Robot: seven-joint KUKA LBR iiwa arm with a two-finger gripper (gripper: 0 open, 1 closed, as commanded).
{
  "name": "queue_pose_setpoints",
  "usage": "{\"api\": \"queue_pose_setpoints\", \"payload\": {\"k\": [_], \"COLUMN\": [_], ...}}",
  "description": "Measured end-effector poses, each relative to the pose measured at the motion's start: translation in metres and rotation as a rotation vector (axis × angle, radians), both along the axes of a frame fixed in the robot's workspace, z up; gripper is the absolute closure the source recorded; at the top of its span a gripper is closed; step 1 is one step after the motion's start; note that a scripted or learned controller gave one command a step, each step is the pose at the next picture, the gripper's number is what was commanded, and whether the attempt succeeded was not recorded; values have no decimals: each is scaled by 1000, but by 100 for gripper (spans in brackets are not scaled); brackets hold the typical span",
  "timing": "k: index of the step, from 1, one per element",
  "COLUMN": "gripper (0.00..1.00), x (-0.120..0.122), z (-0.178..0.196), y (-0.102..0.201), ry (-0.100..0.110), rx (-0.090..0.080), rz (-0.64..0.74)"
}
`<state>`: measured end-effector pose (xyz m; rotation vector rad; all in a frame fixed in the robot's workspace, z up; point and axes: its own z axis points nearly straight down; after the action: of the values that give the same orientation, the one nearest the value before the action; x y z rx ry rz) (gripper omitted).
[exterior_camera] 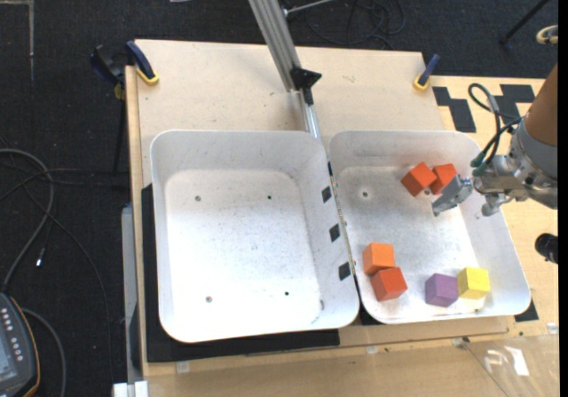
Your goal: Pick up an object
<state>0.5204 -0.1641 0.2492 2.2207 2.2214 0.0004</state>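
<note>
- Camera view: arm enters from the right; pincer [469,194] sits over the right bin [506,235], near its right wall, just beside two orange blocks [428,178] at the bin's upper middle.
- Pincer fingers look spread, one dark finger [451,194] angling toward the blocks; nothing between them.
- Other candidates: orange cube [379,256] touching a red-orange cube [389,283] near the bin's left wall; purple block [441,289] touching a yellow block [474,282] at the front edge.
- Left bin [177,164] holds no blocks.
- Judgement: nearest target is the orange pair. Centre over one block, straddle it squarely, descend fully before closing; the touching neighbour may block a finger.
</note>
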Motion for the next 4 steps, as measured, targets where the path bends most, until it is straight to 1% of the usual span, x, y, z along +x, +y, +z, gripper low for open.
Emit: {"api": "queue_pose_setpoints", "payload": {"k": [1,2,3,4], "gripper": [0,0,0,100], "x": [73,130,144,143], "z": [-120,-158,-160,-151], "y": [-35,-11,-3,-4], "ry": [3,25,62,64], "rx": [-1,4,-1,-1], "rz": [2,-1,-15,-13]}}
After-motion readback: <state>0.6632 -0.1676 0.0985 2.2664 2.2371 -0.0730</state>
